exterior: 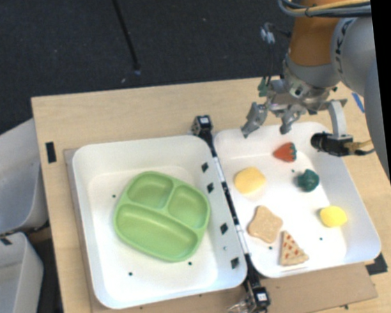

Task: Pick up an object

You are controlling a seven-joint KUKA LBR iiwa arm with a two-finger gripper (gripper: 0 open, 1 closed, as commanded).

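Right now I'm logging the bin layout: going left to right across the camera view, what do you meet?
Green divided plate → yellow bun-like piece → pizza slice → dark green piece → yellow lemon-like piece. The toast and strawberry overlap their neighbours in this order, so I leave them out.

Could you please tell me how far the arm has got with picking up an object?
Nothing looks picked yet. The tool hangs open over the right white bin's far edge with nothing between its fingers. The red toy strawberry lies nearest. Descent, grasp and lift all remain.
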